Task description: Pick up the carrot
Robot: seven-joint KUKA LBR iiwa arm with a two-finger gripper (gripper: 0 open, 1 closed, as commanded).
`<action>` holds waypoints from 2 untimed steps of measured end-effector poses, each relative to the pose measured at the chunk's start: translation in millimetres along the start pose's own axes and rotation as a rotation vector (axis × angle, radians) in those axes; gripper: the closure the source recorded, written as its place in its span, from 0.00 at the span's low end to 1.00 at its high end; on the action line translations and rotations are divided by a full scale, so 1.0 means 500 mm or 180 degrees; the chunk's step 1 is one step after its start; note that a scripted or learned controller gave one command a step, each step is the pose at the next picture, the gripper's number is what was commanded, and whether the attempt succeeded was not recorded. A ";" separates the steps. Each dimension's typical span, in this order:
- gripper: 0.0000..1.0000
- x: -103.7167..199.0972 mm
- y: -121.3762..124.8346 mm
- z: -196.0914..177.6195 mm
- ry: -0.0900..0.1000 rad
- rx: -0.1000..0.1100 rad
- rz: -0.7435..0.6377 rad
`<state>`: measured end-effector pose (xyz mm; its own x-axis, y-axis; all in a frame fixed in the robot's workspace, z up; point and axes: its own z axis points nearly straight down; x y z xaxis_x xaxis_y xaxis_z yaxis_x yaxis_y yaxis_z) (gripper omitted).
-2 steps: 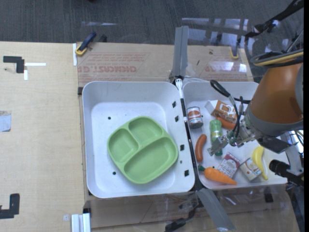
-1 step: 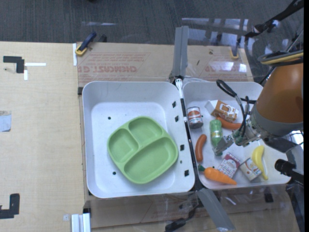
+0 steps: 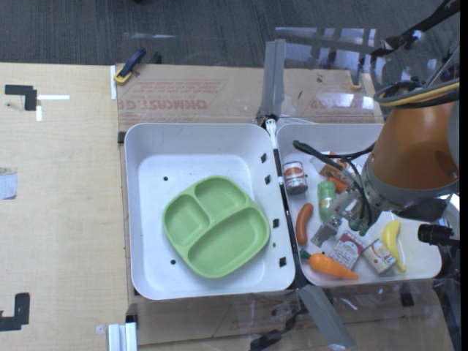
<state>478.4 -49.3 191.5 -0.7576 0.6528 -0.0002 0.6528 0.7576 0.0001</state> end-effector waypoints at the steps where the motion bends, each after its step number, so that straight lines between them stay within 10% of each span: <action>1: 0.00 -0.088 -0.089 0.182 -0.0056 -0.0022 -0.0886; 2: 0.00 -0.201 0.014 0.176 -0.0076 -0.0027 -0.1320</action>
<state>559.0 -109.5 103.5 -0.9560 0.2922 -0.0251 0.2923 0.9563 0.0034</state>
